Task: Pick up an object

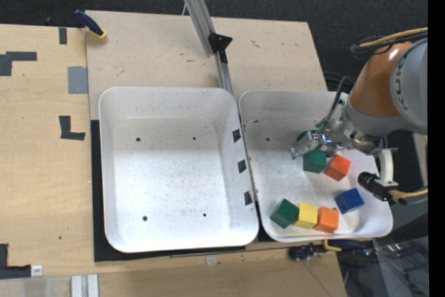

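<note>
In the right bin my gripper hangs low over a dark green block, right at the block's far edge. An orange block lies just to the right of the green one, touching it or nearly so. A blue block sits further toward the front right. Along the front wall, a green block, a yellow block and an orange block stand in a row.
The left bin lies beside the right one, divided from it by a raised rim. A slanted metal pole crosses the back of the bench. The arm's orange band is over the right bin's far right side.
</note>
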`<state>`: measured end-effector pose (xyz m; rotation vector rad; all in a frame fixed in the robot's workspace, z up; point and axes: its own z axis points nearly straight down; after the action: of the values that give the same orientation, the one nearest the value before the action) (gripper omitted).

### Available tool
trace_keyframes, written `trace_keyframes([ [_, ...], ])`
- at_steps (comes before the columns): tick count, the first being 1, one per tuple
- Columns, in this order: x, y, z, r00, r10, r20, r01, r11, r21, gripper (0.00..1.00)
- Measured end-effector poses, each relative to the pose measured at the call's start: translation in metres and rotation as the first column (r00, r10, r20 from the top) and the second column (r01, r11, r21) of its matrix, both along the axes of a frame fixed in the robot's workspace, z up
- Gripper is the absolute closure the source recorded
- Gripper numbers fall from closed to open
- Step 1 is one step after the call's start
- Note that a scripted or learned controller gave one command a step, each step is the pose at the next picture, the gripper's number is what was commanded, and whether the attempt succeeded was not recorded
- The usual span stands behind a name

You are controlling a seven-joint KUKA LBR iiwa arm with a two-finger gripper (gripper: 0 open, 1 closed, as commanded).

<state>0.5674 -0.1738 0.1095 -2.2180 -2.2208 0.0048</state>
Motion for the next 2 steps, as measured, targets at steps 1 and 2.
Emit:
trace_keyframes([
  [1,-0.001,0.001,-0.019,1.000,0.000,0.000,0.000,1.000,0.000,0.00],
  [2,-0.001,0.002,-0.009,1.000,0.001,0.000,-0.001,1.000,0.001,1.00],
])
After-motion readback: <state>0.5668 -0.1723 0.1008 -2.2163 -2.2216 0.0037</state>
